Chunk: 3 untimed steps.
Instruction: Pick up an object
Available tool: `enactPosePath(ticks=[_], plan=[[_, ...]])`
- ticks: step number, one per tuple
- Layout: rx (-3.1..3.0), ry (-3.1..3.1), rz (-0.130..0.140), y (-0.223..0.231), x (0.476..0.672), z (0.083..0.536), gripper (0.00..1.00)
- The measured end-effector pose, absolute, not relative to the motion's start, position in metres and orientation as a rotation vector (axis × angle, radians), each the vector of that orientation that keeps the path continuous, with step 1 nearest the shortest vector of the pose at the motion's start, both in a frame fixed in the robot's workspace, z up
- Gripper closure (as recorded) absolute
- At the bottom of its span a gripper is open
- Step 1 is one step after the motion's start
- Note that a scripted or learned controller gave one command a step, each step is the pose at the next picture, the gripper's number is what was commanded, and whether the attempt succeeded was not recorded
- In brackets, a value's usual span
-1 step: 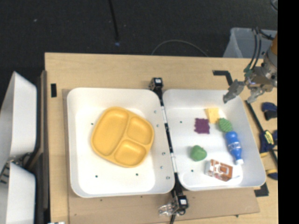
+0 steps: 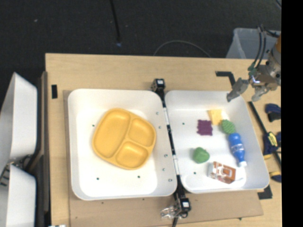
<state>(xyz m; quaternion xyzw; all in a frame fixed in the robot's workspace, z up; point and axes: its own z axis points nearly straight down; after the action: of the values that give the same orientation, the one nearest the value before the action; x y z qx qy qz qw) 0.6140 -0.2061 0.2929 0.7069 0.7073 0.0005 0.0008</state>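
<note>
Fingers (image 2: 235,92) apparently spread, gripper (image 2: 246,92) above right bin (image 2: 189,103)

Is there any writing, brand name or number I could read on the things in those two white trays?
None can be read.
Blue bottle: white label area, too blurred to read.
Red-and-white packet: printing too small and blurred to read.
Yellow divided plate: no markings visible.

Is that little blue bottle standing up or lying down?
Lying down. The blue bottle rests on its side on the floor of the right bin, its white cap toward the near edge, beside the green ball.
</note>
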Motion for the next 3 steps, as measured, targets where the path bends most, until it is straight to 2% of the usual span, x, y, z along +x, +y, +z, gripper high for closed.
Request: enactPosePath(ticks=[1,3], plan=[[2.222,2.221,-0.004,-0.206,0.608,0.249,0.00],[2.225,2.216,-0.003,-0.212,0.617,0.164,0.00]])
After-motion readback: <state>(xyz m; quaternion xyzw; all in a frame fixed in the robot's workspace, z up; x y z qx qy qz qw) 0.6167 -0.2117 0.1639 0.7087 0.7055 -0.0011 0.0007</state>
